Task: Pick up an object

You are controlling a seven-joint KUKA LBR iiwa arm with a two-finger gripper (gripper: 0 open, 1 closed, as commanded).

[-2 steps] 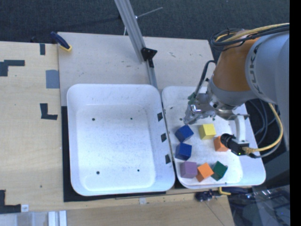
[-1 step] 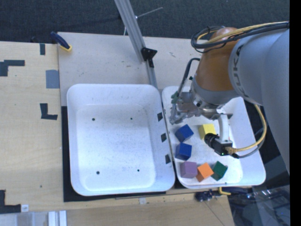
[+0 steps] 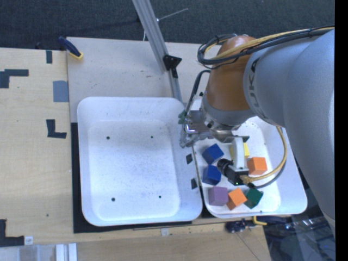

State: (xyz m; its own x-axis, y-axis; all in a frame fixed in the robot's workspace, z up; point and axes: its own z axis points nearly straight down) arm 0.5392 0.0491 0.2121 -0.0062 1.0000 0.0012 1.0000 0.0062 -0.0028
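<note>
Down front, at the right bin's (image 3: 291, 203) six o'clock: purple block (image 3: 218, 196), orange block (image 3: 236, 198), green block (image 3: 253, 198). Behind them are two blue blocks (image 3: 213, 153), one half-hidden. The arm (image 3: 283, 75) reaches in from three o'clock, its wrist masking the gripper (image 3: 209, 137). Spread or closed, can't tell.

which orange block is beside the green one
The front orange block, between the purple block and green block; the back orange block sits apart, farther up.

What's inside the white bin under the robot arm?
Two blue blocks, two orange blocks, a purple block and a green block. The arm covers the bin's far half, so anything there is hidden.
</note>
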